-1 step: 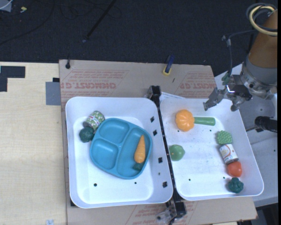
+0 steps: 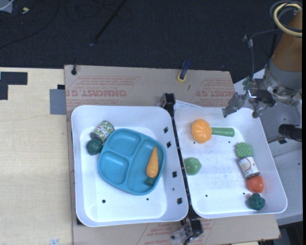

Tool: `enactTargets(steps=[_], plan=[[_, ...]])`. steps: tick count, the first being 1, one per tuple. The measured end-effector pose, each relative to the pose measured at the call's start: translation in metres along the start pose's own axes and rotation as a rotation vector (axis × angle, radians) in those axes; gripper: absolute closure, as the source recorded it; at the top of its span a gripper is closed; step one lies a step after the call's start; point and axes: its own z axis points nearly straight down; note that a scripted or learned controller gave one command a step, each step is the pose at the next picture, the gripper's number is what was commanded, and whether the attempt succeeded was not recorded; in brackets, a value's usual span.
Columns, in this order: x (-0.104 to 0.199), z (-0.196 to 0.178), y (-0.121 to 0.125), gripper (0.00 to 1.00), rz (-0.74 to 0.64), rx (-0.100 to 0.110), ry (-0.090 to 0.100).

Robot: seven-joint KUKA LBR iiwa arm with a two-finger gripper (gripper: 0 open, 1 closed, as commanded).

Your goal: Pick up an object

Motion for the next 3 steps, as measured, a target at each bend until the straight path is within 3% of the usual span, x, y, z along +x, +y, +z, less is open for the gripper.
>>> enactTargets(steps=[1,3], plan=[[0.007,0.046,-0.001,0.00,0.000,0.006,0.002],[0.016,0.173,-0.007,0.00,0.000,0.009,0.002]])
